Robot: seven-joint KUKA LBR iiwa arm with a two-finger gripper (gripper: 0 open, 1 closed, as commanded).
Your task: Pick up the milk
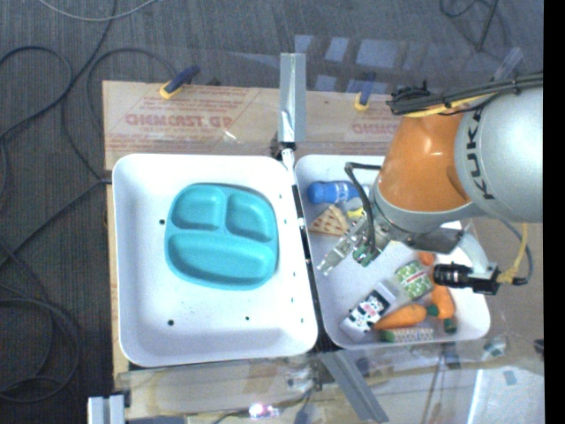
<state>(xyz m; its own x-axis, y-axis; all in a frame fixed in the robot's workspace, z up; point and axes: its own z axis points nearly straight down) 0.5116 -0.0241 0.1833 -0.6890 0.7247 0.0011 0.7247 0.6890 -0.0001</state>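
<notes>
Gripper (346,247) low in the right bin (477,325), fingers apart on nothing, milk carton (367,310) lying near, beside carrots (402,316), blue tray (222,234) in the left bin (141,325).

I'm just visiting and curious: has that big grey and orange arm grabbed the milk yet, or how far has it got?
Not yet, as far as I can see. The arm's metal two-finger gripper is down inside the right white bin, among the toy food. The small black-and-white milk carton lies near the bin's front, apart from the gripper. What's left: reaching the carton, closing on it and lifting.
</notes>
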